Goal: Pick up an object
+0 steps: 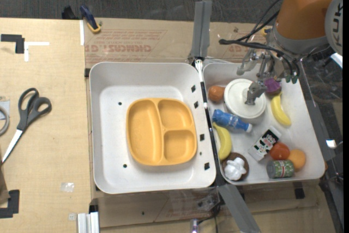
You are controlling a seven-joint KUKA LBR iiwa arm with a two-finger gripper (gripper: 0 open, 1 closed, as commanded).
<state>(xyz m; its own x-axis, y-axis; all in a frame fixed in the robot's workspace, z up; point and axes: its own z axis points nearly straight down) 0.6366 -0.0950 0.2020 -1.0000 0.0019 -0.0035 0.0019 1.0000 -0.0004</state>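
- Clearly the right bin [311, 117] holds all the loose things, so an object to pick up must come from there; which one the program aims at I cannot say for sure.
- Nearest below the claw [256, 93] is a white round lid or dish [240, 96], lying flat near the bin's back, and a small purple object [272, 85] sits just beside the claw's right side.
- Whether the claw is open or closed I cannot tell; its metal parts overlap the white dish, and nothing is seen clearly between them.
- Around the dish are an orange ball [216, 93], a blue bottle [231, 120] lying on its side, and a yellow banana [280, 111] near the right wall.
- Towards the front lie a second banana [223, 140], a black and white carton [264, 144], a red tomato [280, 151], an orange fruit [298, 159], a small can [281, 169] and a brown bowl with white content [235, 167].
- These things are packed close, so I judge a grasp may touch a neighbour.
- The left bin [103, 133] carries a yellow divided plate [162, 131], probably a place for sorted things.
- On the surface [49, 161] to the left, scissors [24, 117] lie well apart from both bins.
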